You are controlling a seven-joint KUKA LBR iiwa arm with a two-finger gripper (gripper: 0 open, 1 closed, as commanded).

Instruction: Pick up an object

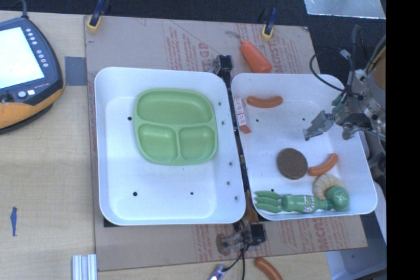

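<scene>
Right bin [275,83], near rim w/ green bottle [293,203] at 6 o'clock; brown disc [291,163] & sausage [323,164] mid-bin; 2nd sausage [263,101] at 11. Gripper [333,126] hovers at 3, fingers spread, holding nothing. Green tray [176,126] sits in left bin [118,141]

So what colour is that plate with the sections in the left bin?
The divided plate is light green, plain with no pattern. The camera view from above shows it clearly.

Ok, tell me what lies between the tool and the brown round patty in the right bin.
In the camera view, the stretch from the tool down to the brown patty is bare white floor of the right bin.
</scene>
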